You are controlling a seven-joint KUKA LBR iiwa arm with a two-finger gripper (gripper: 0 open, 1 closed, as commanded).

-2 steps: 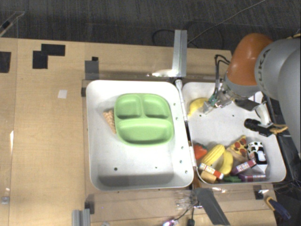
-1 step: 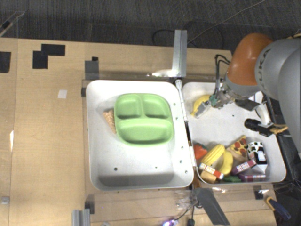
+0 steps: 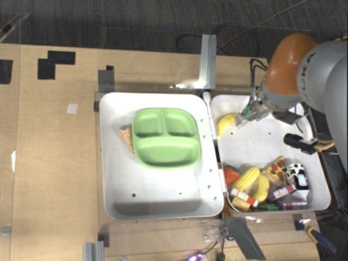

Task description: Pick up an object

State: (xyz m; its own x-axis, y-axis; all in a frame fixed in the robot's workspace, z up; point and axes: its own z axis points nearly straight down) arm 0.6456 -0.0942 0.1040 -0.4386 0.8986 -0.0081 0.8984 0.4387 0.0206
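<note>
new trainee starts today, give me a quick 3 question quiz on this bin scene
1. True or false: the green divided plate lies in the right bin.
2. Which thing is nearest the gripper? A) yellow lemon-like toy B) black-and-white cow toy C) corn cob toy
3. Fill in: the toy pile sits along the right bin's ____ edge in the camera view.

Key: 1 false, it lies in the left bin. 2 A. 3 bottom.
</note>
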